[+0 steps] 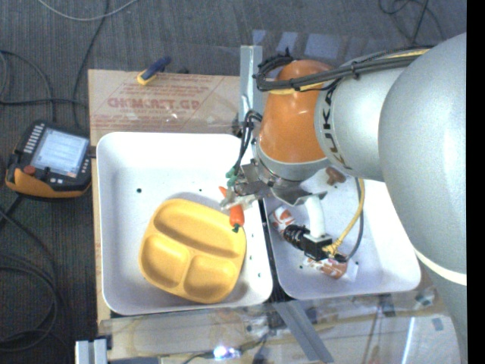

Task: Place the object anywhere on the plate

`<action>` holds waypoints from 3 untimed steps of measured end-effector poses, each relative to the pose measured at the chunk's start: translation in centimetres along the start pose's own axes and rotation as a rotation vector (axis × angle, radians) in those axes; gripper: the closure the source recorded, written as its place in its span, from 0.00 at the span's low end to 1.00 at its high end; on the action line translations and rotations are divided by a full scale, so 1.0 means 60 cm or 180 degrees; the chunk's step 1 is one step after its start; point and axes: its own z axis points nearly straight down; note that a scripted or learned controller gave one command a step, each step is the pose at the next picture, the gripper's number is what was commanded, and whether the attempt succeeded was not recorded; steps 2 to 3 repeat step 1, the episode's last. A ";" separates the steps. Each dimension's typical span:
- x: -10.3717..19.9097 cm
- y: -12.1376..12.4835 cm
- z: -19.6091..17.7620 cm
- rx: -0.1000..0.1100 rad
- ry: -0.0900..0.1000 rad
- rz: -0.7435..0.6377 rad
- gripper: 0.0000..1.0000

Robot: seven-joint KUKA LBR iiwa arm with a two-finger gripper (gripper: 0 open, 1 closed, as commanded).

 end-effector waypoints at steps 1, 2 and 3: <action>0.000 0.000 0.000 0.0000 0.0000 0.0001 0.00; 0.000 0.000 0.000 0.0000 0.0000 0.0001 0.00; 0.000 0.000 0.000 0.0000 0.0000 0.0001 0.00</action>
